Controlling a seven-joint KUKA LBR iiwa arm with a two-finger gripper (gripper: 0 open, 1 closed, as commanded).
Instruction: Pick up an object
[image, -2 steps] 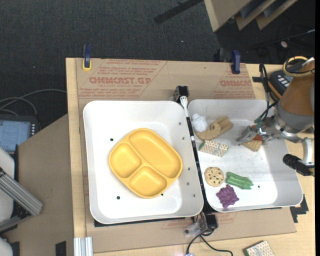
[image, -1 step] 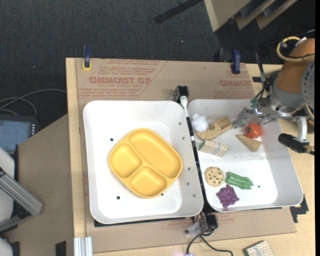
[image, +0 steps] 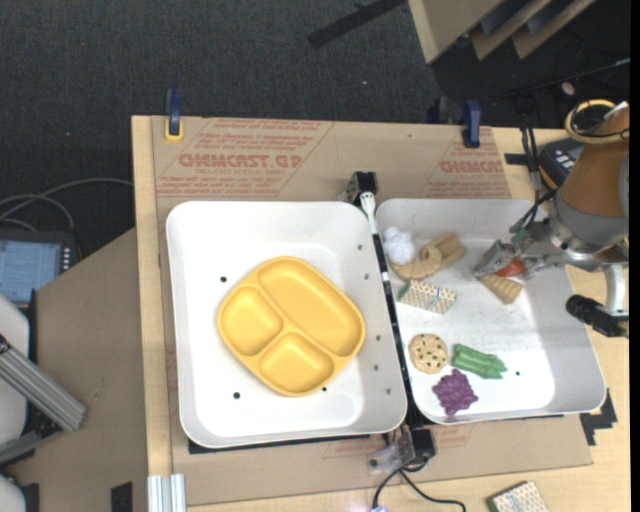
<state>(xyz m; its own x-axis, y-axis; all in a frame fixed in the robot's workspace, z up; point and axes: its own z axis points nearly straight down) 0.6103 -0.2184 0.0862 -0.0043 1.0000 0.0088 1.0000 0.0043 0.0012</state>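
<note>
Over the right bin (image: 560, 385), near its three o'clock side, I see my gripper (image: 503, 264) hanging low. Its fingers are spread a little, with a small red thing (image: 512, 267) between the tips. I cannot tell if they pinch it. Just below lies a tan block (image: 504, 288). At nine o'clock from the gripper I see a brown bread piece (image: 430, 257) and a white ball (image: 398, 242). Lower down are a cracker (image: 428, 296), a cookie (image: 428, 352), a green pepper (image: 478, 361) and purple grapes (image: 455, 390). Far over at nine o'clock, the left bin (image: 200, 260) holds a yellow tray (image: 290, 325).
</note>
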